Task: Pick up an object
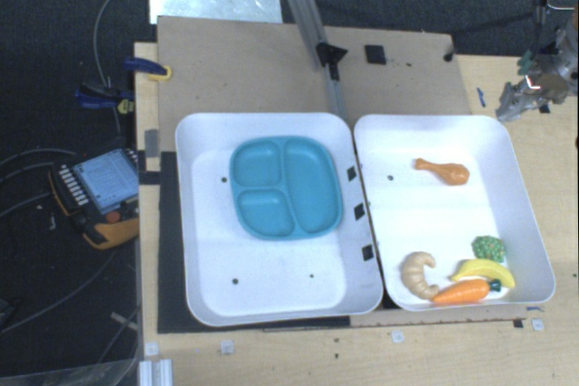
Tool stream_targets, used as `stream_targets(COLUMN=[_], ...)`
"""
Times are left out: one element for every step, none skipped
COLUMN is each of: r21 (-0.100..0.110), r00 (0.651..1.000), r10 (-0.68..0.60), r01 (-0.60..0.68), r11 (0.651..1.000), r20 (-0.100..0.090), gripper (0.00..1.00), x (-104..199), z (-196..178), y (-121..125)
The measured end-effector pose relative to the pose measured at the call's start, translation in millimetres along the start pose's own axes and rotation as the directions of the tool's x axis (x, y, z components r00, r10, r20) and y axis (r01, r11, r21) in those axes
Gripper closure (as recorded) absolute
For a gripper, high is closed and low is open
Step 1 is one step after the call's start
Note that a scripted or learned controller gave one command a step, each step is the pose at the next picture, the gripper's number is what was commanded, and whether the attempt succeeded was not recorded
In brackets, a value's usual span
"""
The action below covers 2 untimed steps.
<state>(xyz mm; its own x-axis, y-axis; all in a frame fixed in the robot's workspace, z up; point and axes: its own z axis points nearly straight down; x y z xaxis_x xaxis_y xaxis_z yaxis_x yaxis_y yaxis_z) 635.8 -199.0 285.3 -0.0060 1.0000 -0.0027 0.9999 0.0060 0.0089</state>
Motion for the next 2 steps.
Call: stream_targets(r21=[0.006, 0.006], r00=[1.0, 1.0], r10=[-0.004, -0.004], r01=[0.005, 0.004], r11=[1.0, 1.0], r20=[-0.004, -0.004], gripper=[1.0, 1.0], x=[55, 107], z=[0, -2], y=[-5, 2])
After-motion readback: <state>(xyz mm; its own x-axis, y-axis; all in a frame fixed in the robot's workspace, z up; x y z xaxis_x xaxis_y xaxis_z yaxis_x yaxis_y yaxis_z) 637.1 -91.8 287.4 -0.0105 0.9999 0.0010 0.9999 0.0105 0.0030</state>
